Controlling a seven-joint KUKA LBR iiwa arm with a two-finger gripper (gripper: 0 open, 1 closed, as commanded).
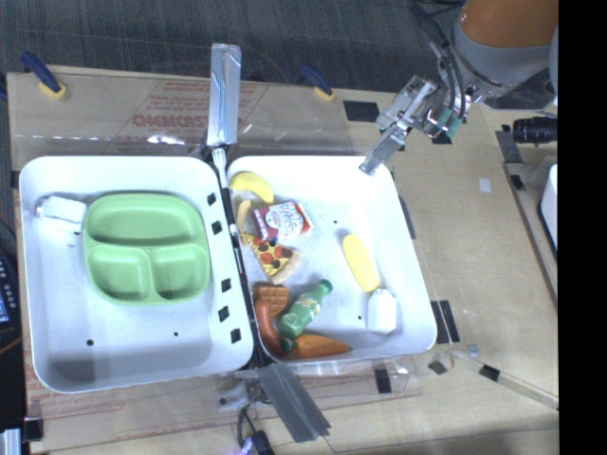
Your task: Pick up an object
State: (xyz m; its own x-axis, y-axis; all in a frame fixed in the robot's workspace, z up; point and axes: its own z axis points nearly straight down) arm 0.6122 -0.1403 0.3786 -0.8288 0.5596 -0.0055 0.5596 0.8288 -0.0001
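Toys crowded the right bin (403, 218)'s left side: banana (251, 187), pouch (281, 222), pizza slice (273, 257), green bottle (303, 311), carrot (318, 346). Nothing had been lifted yet, I judged. Further right a yellow corn-like piece (360, 262) lay alone, long axis running near-to-far. Above the far corner hung the gripper (372, 163); whether spread or closed, I couldn't tell.

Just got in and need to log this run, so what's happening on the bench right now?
The arm's end effector hangs over the back rim of the right bin, with nothing between its fingers. That bin holds toy food: a banana, a pizza slice, a green bottle, a carrot and a yellow piece. The left bin carries a green divided tray. No pick yet.
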